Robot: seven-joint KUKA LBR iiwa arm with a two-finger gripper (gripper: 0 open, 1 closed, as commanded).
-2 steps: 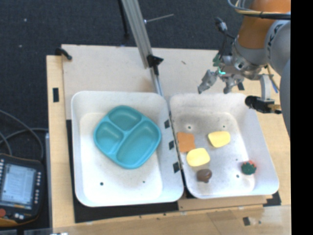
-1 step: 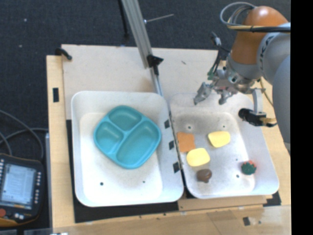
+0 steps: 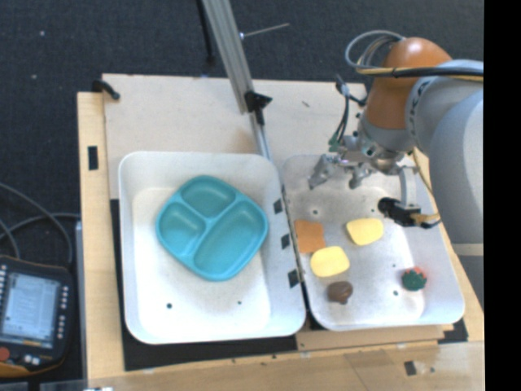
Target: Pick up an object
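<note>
My gripper [image 3: 334, 177] hangs over the far end of the right bin [image 3: 444, 275], its two fingers spread apart and open, with nothing between them. Nearer the front of that bin lie an orange square piece [image 3: 309, 235], a yellow piece [image 3: 365, 231], a second yellow piece [image 3: 330, 261], a brown lump [image 3: 340, 292] and a small green and red item [image 3: 414, 279]. All of these lie apart from the gripper, toward the bin's front. The closest are the orange square and the yellow piece beside it.
The left bin [image 3: 138, 300] holds a teal divided plate [image 3: 212, 226]. A grey metal post [image 3: 232, 47] slants up from between the bins at the back. The arm's grey body [image 3: 448, 153] covers the right bin's far right side.
</note>
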